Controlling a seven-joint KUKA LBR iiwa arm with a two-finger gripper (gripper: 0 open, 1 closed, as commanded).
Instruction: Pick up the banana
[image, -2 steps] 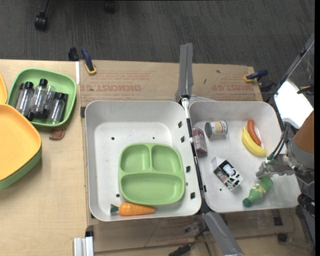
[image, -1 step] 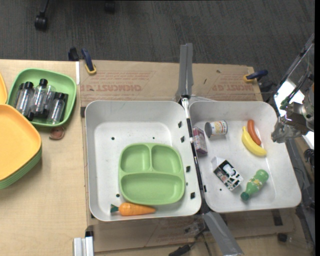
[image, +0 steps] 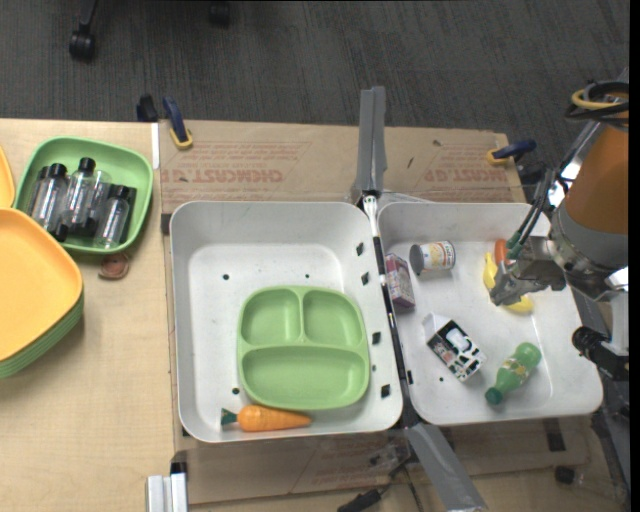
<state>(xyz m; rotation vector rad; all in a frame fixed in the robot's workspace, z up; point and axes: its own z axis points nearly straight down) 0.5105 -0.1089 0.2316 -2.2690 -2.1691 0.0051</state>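
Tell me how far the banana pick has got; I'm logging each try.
Done: the gripper has reached the banana in the right bin and sits right over it. In hand: a grasp attempt, but the banana lies on the bin floor and I can't tell whether the fingers are closed on it. Left: securing the grip and lifting it clear of the bin.

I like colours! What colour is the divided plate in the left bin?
The divided plate is light green, seen plainly in the camera view.
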